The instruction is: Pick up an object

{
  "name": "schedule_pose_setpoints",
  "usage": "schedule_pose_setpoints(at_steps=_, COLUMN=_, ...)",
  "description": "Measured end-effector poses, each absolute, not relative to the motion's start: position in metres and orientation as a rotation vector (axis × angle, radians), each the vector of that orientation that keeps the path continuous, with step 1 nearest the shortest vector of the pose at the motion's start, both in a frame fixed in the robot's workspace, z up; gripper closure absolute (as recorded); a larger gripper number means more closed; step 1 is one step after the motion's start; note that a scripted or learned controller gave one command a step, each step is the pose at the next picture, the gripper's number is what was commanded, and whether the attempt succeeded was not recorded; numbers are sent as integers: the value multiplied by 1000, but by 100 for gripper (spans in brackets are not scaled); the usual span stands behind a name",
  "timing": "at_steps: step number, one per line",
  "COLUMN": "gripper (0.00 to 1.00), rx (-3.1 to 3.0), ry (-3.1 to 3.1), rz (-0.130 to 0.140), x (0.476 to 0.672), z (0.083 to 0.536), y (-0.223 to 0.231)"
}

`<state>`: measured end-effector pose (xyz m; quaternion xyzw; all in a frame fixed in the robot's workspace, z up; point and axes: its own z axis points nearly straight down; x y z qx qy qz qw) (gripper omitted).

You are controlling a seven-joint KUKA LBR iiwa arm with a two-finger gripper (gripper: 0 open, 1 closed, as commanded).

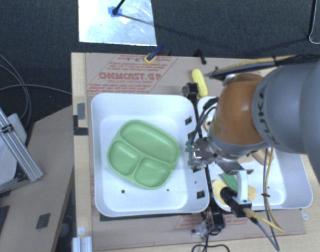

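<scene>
My arm (286,109) takes up most of the right side, grey housing with the orange band (238,109) sitting over the wall between the two bins. Left bin (105,193) is the big white one, and the only thing in it is a green divided plate (143,153), three compartments, lying flat and tilted a bit, roughly centre. Right bin (296,188) is mostly under my wrist (only its near and right parts show). My gripper (202,159) hangs just over the divider at the left bin's right wall, close beside the plate's right edge; can't tell how wide the fingers are, the wrist body blocks them, and can't tell if anything is in them. At the near-left corner of the right bin: a small yellow and green item (228,185), partly hidden by cabling. A yellow object (200,82) lies on the cardboard beyond the bins, far side.
</scene>
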<state>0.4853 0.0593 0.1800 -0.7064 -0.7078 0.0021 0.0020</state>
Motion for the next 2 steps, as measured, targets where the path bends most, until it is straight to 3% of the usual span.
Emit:
schedule_pose_setpoints(at_steps=1, gripper=100, rx=-2206, ry=-2235, rz=-10, x=486, z=217, y=152)
schedule_pose_setpoints(at_steps=2, gripper=100, rx=-2228, ry=-2223, rz=-10, x=519, z=279, y=106)
